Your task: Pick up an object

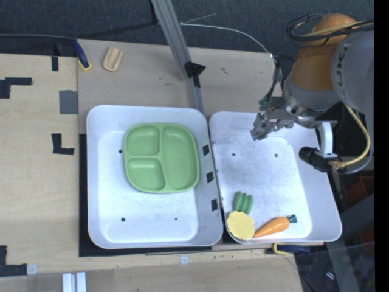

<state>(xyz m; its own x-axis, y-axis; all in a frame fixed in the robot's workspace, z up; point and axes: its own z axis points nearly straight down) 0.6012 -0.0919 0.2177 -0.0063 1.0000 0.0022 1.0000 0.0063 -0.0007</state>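
In the right bin (304, 181), several small toy foods lie near the front edge: an orange carrot (272, 225), a yellow round piece (240, 225) and a green ribbed piece (243, 202). My gripper (262, 128) hangs over the far part of the right bin, well apart from these items, with nothing visible between its fingers. A green divided plate (161, 157) rests in the left bin (103, 181).
A grey pole (176, 35) slants over the bench behind the bins. A tan block (112, 59) and a blue-yellow item (82, 55) lie at the back left of the bench. A black cable fitting (316, 158) juts over the right bin's right side.
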